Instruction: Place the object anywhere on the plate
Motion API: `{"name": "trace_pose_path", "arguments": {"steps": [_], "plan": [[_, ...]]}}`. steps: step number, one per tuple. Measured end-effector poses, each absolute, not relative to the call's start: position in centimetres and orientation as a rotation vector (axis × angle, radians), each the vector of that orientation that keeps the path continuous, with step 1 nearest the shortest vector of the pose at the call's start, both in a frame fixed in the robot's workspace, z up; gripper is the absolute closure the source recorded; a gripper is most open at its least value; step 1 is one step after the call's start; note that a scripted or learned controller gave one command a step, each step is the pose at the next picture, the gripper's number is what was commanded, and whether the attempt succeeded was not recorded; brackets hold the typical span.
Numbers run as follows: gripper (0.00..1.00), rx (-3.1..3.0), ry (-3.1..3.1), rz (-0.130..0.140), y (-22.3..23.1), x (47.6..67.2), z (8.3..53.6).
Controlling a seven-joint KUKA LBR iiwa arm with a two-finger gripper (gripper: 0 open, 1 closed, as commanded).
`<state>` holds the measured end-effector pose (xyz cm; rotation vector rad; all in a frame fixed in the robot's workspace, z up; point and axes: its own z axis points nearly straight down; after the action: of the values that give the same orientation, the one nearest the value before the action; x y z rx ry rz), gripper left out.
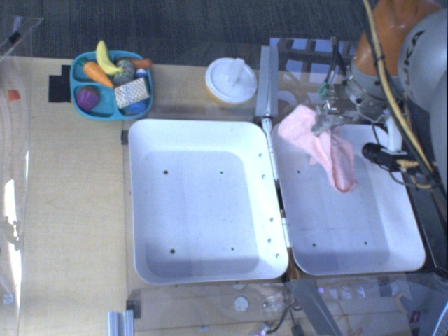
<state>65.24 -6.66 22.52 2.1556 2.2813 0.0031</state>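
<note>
The gripper (326, 123) is pinched on a pink cloth (318, 145), which hangs over the right bin (392, 250). A blue plate (78, 109) of toy food lies well left of that bin.

pink cloth (323, 149), two plain white bins (140, 208), blue divided tray (105, 112) with a yellow banana (105, 59) and orange carrot (97, 73), grey arm (423, 54) with orange band.

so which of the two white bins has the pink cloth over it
The right bin, nearer the arm: the pink cloth hangs at the gripper over its far end. The left bin does not.
</note>
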Motion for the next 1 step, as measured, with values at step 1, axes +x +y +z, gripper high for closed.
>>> {"name": "trace_pose_path", "arguments": {"steps": [1], "plan": [[1.00,1.652,2.669,0.003,-1.04,63.74,23.33]]}}
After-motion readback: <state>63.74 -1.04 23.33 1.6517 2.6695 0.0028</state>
